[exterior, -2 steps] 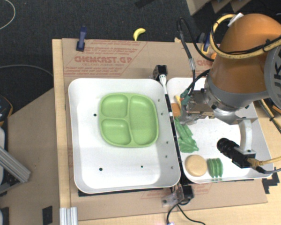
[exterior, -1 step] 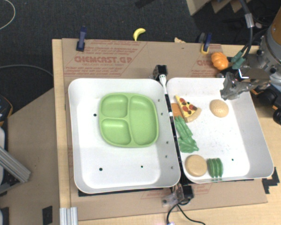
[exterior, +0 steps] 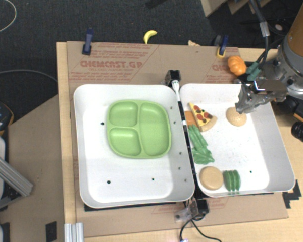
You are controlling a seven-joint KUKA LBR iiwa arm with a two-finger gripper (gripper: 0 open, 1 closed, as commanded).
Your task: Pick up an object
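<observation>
You have the gripper (exterior: 244, 106) in the upper right of the frame, down low in the right bin (exterior: 272, 155) and right over the near edge of a small tan, bun-like round piece (exterior: 237, 118). The dark fingers run into that piece in the picture, so you cannot tell how far they are spread, nor whether they have any hold on it; nothing is plainly seen between them. The piece looks to rest on the bin floor, so judge it as not yet lifted.

That tan piece is the likely target, lying apart from the rest with bare floor around it, which leaves room for the fingers on either side.

The other toy foods sit lower and to the left in the same bin: a pizza slice (exterior: 201, 116) against the divider, with an orange piece (exterior: 189, 118) touching its left edge; a leafy green item (exterior: 200, 147) just below it; and near the bottom edge a larger tan round (exterior: 211, 178) touching a ribbed green piece (exterior: 232, 180). These crowd one another, so they would be harder grabs.

The left bin (exterior: 91, 150) holds a green divided plate (exterior: 139, 129) at centre frame. An orange toy fruit (exterior: 237, 65) sits outside the bins, on the board above the right bin.
</observation>
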